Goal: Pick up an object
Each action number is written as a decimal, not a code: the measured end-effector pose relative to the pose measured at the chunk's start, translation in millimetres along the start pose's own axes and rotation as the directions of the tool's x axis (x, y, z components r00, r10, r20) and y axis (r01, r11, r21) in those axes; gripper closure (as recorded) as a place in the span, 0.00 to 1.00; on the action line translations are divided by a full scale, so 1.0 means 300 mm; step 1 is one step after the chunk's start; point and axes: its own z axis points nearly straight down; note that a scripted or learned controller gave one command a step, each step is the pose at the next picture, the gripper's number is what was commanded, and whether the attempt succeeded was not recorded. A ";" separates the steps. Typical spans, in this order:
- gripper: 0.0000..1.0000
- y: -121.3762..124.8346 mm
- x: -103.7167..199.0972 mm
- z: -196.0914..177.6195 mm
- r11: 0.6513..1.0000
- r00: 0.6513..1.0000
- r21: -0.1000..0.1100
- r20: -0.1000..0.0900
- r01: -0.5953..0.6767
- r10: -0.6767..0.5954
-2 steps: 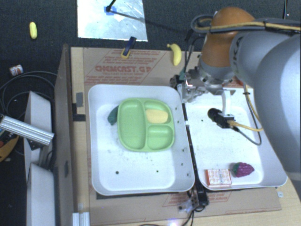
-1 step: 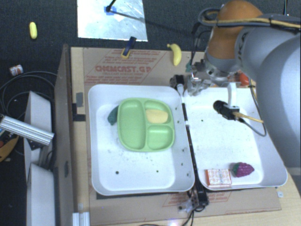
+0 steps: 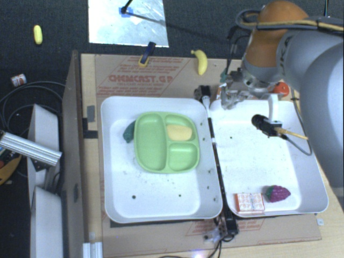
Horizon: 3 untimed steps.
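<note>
Grey and orange-banded, the arm hangs its gripper (image 3: pixel 232 98) over the right bin's (image 3: pixel 301 198) far-left corner, grip state unreadable, nothing visibly held; the purple grapes (image 3: pixel 276 193) near the near edge look a likely target, needing travel and descent.

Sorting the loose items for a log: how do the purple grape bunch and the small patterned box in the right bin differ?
The grape bunch is purple, lumpy and rounded; the patterned box is pale with orange-red print, flat and rectangular. The grape bunch lies further in from the near wall of the right bin, while the patterned box lies against that wall. Both lie near that bin's front edge, close beside each other, far from the gripper.
</note>
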 end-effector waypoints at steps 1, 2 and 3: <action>1.00 -0.001 0.262 -0.001 1.000 1.000 0.000 -0.003 0.011 -0.011; 1.00 -0.065 0.375 0.001 1.000 1.000 0.003 -0.003 0.009 -0.009; 1.00 -0.001 0.535 0.124 1.000 1.000 0.002 -0.003 0.009 -0.009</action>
